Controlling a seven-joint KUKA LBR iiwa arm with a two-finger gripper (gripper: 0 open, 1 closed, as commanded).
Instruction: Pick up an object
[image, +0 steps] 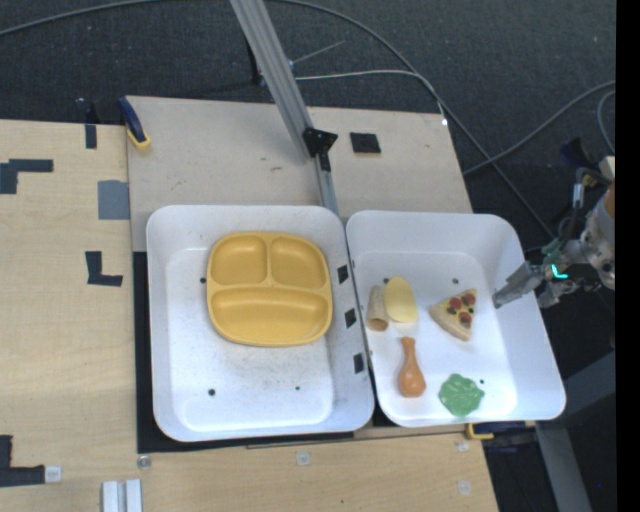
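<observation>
While the gripper (515, 287) hangs at the right bin's (520, 345) right rim, its state cannot be told. Right bin holds: pizza slice (455, 314), nearest the gripper, probably light, rigid plastic, best pinched across its flat sides; yellow piece (400, 299) touching a tan roll (377, 308); drumstick (410, 368); green lump (460, 394) at the near side. Left bin (175, 380) holds a yellow divided tray (269, 288).
</observation>
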